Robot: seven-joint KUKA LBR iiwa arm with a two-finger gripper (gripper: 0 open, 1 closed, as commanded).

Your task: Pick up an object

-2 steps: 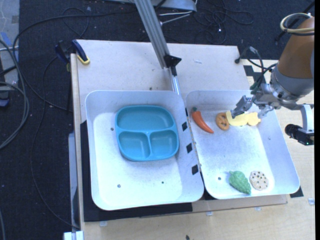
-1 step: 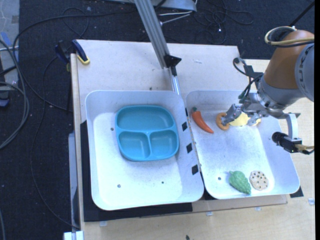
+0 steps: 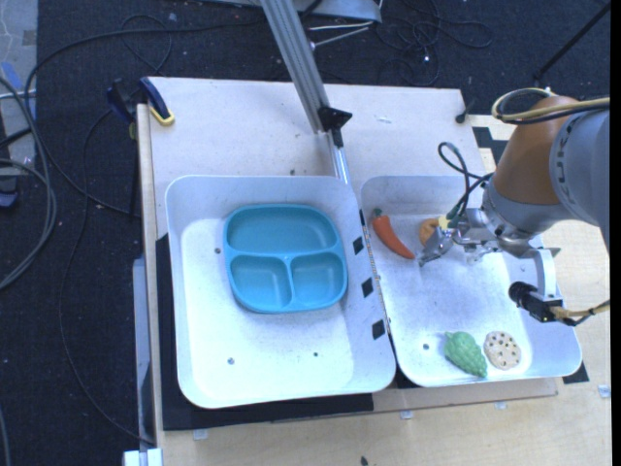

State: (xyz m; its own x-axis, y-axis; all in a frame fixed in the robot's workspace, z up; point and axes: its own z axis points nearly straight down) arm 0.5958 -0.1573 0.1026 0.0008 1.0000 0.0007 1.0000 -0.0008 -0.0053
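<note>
You've got the gripper (image 3: pixel 434 249) low in the right bin (image 3: pixel 543 362), upper half. Carrot (image 3: pixel 393 236) lies just to its left, tilted, apart from the tips. Small orange obj (image 3: pixel 428 229) sits right by the fingers; can't tell open/shut or any grip. Green item (image 3: pixel 466 352) and cookie (image 3: pixel 502 349) near front edge, well apart. Blue tray (image 3: pixel 286 258) in left bin (image 3: pixel 194 357).

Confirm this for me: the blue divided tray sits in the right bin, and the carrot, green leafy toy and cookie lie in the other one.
Not quite. The camera view shows the blue divided tray in the left bin, not the right. The carrot, green leafy toy and cookie lie in the other one, the right bin.
</note>
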